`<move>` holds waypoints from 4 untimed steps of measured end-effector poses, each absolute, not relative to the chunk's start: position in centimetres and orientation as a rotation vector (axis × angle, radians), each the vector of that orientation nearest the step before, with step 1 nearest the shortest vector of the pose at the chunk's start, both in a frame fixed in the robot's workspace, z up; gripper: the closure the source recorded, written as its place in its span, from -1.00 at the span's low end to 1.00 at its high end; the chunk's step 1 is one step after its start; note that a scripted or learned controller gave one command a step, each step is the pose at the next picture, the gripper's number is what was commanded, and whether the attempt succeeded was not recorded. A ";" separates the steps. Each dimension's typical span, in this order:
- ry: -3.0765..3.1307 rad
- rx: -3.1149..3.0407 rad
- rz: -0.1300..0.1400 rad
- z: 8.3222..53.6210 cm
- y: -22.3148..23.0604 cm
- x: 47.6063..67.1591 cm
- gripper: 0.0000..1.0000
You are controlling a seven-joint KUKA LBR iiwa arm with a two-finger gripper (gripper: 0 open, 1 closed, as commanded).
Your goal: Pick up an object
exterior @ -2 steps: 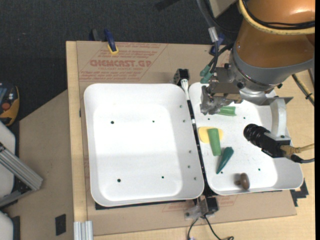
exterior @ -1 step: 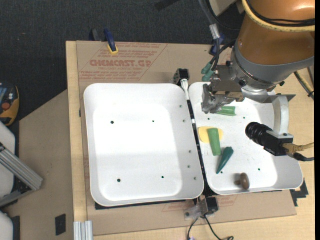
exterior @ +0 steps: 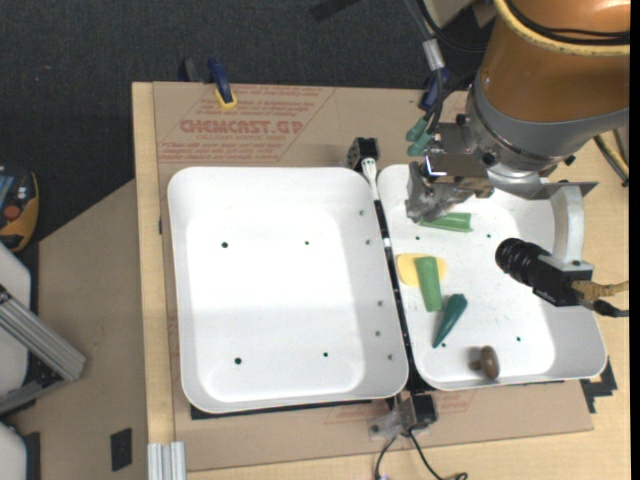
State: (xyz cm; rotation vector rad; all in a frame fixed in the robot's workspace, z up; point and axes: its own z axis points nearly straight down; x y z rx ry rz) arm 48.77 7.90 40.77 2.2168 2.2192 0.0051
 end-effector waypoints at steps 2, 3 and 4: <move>2.217 2.213 0.008 42.8 8.0 48.9 1.00; 2.216 2.211 0.011 43.8 8.0 49.0 1.00; 2.215 2.210 0.013 44.9 8.0 49.0 1.00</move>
